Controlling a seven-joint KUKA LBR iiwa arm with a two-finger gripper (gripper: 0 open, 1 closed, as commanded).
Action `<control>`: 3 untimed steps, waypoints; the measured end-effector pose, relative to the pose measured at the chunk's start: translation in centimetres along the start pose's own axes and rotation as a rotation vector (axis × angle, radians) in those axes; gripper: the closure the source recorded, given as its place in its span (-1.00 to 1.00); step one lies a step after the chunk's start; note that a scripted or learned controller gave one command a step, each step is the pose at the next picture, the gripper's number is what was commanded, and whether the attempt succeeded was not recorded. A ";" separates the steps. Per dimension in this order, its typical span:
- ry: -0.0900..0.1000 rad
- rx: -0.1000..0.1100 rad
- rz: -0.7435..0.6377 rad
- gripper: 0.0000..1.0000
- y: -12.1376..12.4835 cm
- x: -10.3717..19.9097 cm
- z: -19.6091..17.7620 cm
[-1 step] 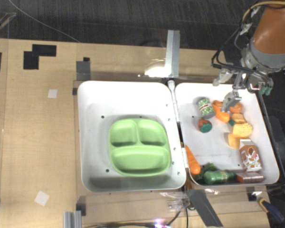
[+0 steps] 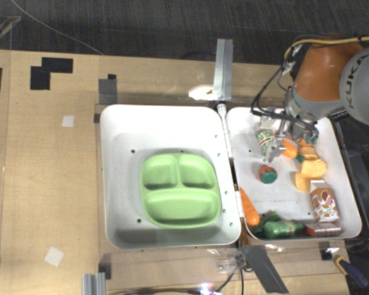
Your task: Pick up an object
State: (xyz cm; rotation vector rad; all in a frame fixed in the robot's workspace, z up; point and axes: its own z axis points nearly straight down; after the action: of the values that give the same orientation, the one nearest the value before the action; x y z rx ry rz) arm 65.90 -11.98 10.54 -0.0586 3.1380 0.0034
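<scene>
Seemingly light, rigid and a little slick, the small white-and-green toy can point(image 2: 267, 139) in the right white bin point(image 2: 350, 183) sits just by the gripper point(image 2: 277, 147), best pinched across its sides

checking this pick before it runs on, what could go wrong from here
1. The gripper sits low in the right bin among tightly packed toys: a small can, an orange piece and a waffle. It may nudge or catch two at once.
2. The round red and green toy just below could roll if bumped.
</scene>
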 end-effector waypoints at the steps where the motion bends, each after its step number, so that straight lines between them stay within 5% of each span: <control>1: -0.012 0.004 -0.122 -1.00 0.7 5.8 1.6; 2: -0.008 0.005 -0.330 -1.00 0.2 12.8 1.3; 3: -0.012 0.006 -0.393 -1.00 -1.6 6.9 1.5</control>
State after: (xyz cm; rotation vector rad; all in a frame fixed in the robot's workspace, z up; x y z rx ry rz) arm 59.09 -13.84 8.99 -0.6669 3.0541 -0.0069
